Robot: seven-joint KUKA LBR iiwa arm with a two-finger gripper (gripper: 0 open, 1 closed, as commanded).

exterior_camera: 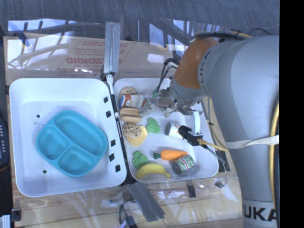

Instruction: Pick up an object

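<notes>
Over right bin (209, 167), gripper (164, 101) near toy hot dog (130, 113).

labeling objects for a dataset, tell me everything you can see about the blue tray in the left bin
The blue tray is a smooth, plastic-looking divided plate in light turquoise, with rounded corners and three compartments: one long section along its upper side and two smaller ones below. It lies flat, right side up, turned at a slant to the walls of the left bin, roughly in the middle of the bin floor. Nothing shows in its compartments, and it touches only the white floor beneath it.
</notes>
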